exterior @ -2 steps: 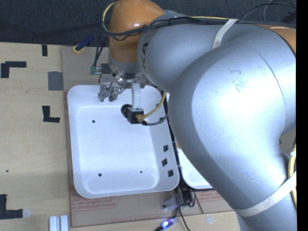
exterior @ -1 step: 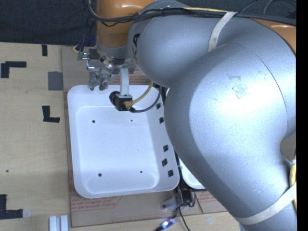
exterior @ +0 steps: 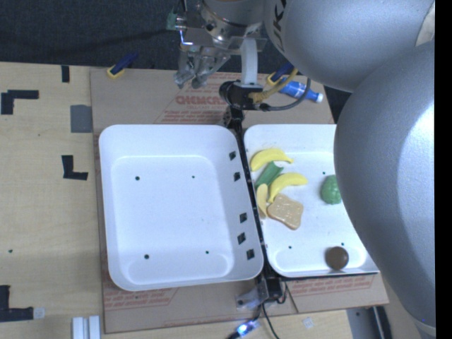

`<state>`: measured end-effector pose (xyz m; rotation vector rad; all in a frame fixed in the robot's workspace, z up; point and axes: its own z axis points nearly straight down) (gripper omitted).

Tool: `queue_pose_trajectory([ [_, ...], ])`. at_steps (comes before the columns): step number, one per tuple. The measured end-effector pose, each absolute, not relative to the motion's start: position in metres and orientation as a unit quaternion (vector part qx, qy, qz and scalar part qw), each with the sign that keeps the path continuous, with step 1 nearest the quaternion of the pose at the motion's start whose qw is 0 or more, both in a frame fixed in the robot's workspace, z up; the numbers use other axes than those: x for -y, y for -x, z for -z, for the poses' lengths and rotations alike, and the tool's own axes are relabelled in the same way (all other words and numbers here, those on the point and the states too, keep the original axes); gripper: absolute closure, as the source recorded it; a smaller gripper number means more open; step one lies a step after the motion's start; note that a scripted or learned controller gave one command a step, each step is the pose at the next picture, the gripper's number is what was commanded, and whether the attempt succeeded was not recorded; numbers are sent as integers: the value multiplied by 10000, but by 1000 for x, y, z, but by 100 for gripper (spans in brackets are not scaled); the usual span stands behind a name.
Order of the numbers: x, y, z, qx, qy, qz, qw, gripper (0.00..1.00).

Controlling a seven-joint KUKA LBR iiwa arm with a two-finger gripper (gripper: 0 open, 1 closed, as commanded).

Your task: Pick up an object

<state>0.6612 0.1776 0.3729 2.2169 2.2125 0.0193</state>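
My gripper (exterior: 195,74) hangs high above the bench, past the far edge of the left bin (exterior: 113,210), with nothing between its fingers. They look close together. The right bin (exterior: 311,263) holds a yellow banana (exterior: 268,158), a second yellow banana (exterior: 288,182), a green piece (exterior: 267,173) between them, a tan toast slice (exterior: 286,211), a green round thing (exterior: 330,190) and a brown ball (exterior: 337,258). The grey arm covers the right side of that bin.
The two bins meet at a dividing wall (exterior: 244,196) with black clips. Brown cardboard (exterior: 148,104) lies under the bins. A blue and yellow tool (exterior: 121,64) rests at the far left of the cardboard.
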Motion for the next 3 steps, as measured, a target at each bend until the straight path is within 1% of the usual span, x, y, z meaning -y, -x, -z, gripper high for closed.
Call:
queue_pose_trajectory([
  [1, -195, -668, -546, -7090, -7052, -76, 46, 100],
  [2, -210, -667, -376, -7078, -7064, 84, -44, 100],
  [3, -116, -669, -503, -7046, -7096, -38, 51, 100],
])
